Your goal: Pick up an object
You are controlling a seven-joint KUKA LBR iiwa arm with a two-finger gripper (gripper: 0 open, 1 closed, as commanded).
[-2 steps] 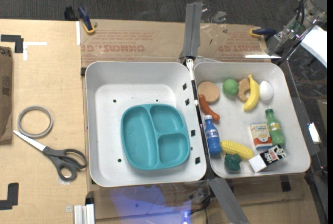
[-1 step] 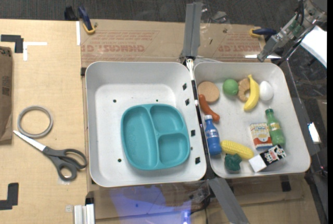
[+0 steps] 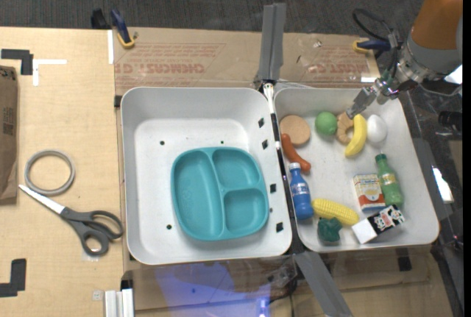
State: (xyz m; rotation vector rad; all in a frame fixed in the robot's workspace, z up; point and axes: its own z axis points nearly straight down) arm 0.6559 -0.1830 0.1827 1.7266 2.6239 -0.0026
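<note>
One banana (image 3: 357,136) standing lengthwise near-vertical, gripper (image 3: 360,105) above its top end

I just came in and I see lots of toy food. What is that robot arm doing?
The grey and orange robot arm is reaching into the right white bin, which holds toy food. Its gripper hovers just above the yellow toy banana, beside a white egg and a green apple. It isn't holding anything yet. The left white bin holds a teal divided plate.
</note>
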